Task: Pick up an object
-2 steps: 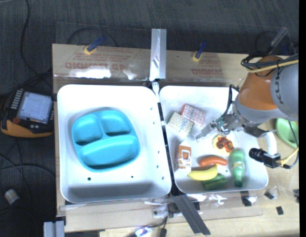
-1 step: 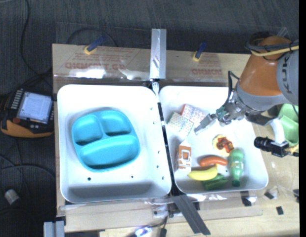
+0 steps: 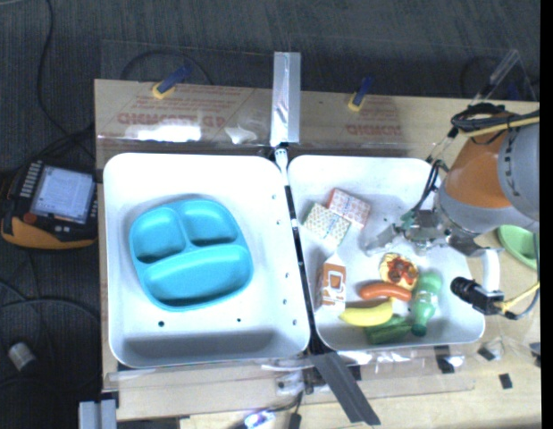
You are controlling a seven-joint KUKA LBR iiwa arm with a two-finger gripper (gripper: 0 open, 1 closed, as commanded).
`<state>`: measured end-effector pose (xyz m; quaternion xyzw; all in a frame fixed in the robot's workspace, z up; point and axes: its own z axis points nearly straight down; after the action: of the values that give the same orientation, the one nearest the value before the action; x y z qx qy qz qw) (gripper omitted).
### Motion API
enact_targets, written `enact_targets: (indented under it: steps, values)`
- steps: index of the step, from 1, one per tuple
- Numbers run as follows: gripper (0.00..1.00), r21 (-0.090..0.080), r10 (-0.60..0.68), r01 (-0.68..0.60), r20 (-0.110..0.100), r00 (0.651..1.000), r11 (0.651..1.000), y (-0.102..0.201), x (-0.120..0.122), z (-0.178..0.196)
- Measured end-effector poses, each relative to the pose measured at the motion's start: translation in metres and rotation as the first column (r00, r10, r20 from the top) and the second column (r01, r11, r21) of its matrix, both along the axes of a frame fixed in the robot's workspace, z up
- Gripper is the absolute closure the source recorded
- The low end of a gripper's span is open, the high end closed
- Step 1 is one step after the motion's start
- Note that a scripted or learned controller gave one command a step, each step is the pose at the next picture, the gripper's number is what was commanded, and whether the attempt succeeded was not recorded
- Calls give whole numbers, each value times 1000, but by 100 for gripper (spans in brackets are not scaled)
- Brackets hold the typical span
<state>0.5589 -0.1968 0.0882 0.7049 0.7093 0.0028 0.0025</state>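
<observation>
Your end effector [image 3: 389,233] hangs over the right bin [image 3: 383,170], just above the round pizza toy [image 3: 398,267]; whether it's apart or together, you can't tell. Drop straight onto the pizza toy, clear of the hot dog [image 3: 386,290] just below it.

**Two white bins and a robot arm**

The left white bin [image 3: 115,239] holds a blue plastic tray with three sections [image 3: 190,250]. The right white bin [image 3: 383,170] holds two checked blocks [image 3: 339,214], a yellow toy banana [image 3: 365,313], a green bottle [image 3: 424,300] and a small orange carton [image 3: 331,284]. The grey gripper [image 3: 397,231] hangs over this bin.
</observation>
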Motion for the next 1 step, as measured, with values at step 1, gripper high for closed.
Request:
enact_targets:
  steps: [1]
  values:
    - [0,4,255,-255,-15,967,967,-9,-54,15]
